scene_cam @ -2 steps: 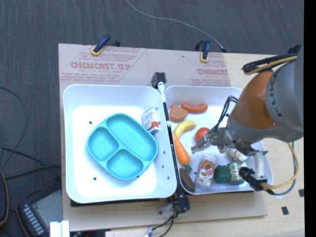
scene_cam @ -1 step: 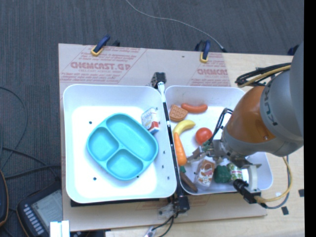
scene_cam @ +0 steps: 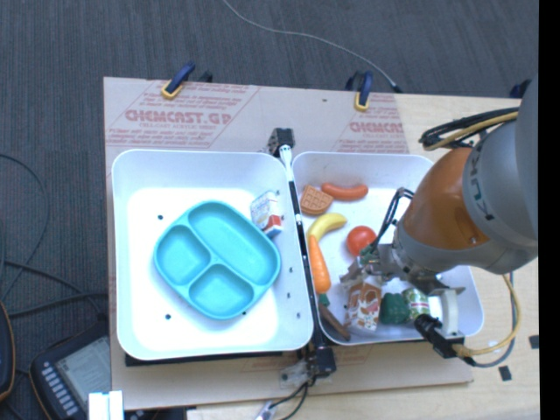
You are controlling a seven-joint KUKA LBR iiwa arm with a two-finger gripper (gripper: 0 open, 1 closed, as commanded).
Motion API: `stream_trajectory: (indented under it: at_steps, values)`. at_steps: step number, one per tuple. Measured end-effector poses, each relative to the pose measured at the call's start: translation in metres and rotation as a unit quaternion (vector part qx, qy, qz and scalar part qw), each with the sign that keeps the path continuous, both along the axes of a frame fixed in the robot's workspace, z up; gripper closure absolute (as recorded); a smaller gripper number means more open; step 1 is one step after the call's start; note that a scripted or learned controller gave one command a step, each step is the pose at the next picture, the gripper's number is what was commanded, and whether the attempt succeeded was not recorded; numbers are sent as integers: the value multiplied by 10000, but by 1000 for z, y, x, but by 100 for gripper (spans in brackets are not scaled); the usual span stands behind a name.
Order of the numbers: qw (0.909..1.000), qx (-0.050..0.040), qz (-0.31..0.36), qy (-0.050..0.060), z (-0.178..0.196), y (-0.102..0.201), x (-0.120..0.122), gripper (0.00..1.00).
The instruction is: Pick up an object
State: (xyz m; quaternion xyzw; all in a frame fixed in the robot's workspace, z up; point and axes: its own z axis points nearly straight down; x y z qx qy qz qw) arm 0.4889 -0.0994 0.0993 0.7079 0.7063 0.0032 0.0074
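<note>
The arm (scene_cam: 477,204), grey with its orange band, rises closest to the lens and reaches in over the right bin (scene_cam: 306,169), so everything below is placed from that bin. The gripper (scene_cam: 378,265) hangs low over the bin's middle, toward its near half, and its wrist hides the working end, so I cannot tell whether it is released, clenched or grasping anything. No object is visibly held. The nearest candidates lie just beside the claw: a red tomato (scene_cam: 360,239) touching or almost touching it on the far-left side, and a brown patterned packet (scene_cam: 363,307) with a dark green piece (scene_cam: 395,309) just nearer the front wall, directly under the wrist. Farther left in the same bin sit a yellow banana (scene_cam: 326,226), its long axis slanting from far-right to near-left, and an orange carrot (scene_cam: 318,263) running along the bin's left wall, its length pointing from far to near. At the far end are a waffle-like brown biscuit (scene_cam: 315,200) and a reddish sausage (scene_cam: 345,191) lying crosswise. The left bin (scene_cam: 122,234), beside it, holds a blue divided plate (scene_cam: 216,258) and a small carton (scene_cam: 267,212) near the shared wall. In my judgement the coming move turns on the packet and tomato, both nearly beneath the claw, needing descent more than travel.
</note>
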Motion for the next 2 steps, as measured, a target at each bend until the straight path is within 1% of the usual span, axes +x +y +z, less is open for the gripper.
stream_trajectory:
  at_steps: [1, 2]
  values:
    - [10000, 30, 21, 64, 86, 59, 65, 100]
    - [10000, 26, 10, 83, 96, 76, 18, 100]
